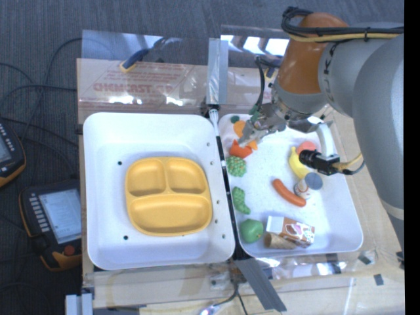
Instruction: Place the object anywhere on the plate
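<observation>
the gripper (251, 134) hangs low over the back left corner of the right bin (341, 235), its fingers slightly apart, right above an orange carrot-like toy (239, 149) with nothing visibly clamped between them. whether they touch the toy, i cannot tell. the yellow plate (169, 195) sits in the left bin (105, 176).

You're looking at a smooth, matt yellow plastic plate (169, 196) in a glossy white plastic bin (105, 176). The toy foods, like the sausage (289, 192), look like shiny plastic. Crinkled clear film (144, 84) glares behind.
</observation>
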